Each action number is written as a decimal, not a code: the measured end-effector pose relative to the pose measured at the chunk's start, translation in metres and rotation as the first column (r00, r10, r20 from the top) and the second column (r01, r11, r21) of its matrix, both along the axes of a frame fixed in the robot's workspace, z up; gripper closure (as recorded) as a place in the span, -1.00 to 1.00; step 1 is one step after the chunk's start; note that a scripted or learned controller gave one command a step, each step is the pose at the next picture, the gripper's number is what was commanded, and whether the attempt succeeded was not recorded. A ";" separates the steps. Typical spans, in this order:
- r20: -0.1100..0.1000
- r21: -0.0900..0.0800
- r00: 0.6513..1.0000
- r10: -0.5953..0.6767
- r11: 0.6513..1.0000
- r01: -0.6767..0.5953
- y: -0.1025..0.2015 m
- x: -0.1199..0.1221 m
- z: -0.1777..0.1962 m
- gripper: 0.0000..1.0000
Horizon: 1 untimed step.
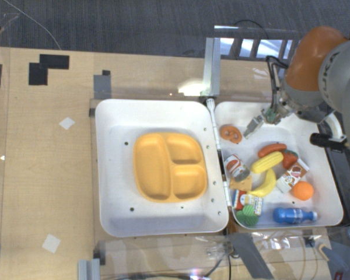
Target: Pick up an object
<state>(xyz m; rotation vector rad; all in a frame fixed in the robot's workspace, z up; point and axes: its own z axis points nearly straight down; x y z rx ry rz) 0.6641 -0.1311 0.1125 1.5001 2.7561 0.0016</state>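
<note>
Here's your view from above: the arm (332,63) reaches in from the right, and the claw (251,127) hangs over the far part of the right bin (333,212), up and a little left of the banana (265,185). It sits at a slant, tip pointing down-left. Whether it is open or closed, I can't tell you from this angle, and nothing shows in its grip.

Take that banana as your marker. It lies near the middle of the right bin, curved. Touching its upper edge is a yellow corn cob (267,162). Above that, a red sausage (272,150) lies just beside the cob. Up and left of the banana, near the bin's left wall, there's a round orange-brown piece (231,133); that is the item closest to the claw's tip, just below and left of it, and I see a gap between them.

Left of the banana sits a small red-and-white can (236,168). Right of it there's a red-and-white carton (293,174), and just below that carton an orange (303,191). Below and right of the banana, a blue bottle (294,216) lies on its side along the near wall. Below and left, there's a green item (249,217) in the corner.

Well left of the banana, across the divider, the left bin (114,156) holds a yellow divided tray (169,167) lying flat.
</note>
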 end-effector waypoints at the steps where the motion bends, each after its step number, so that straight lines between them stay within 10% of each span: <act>1: 0.009 -0.004 0.998 0.064 0.998 -0.064 -0.050 0.000 0.042 -1.00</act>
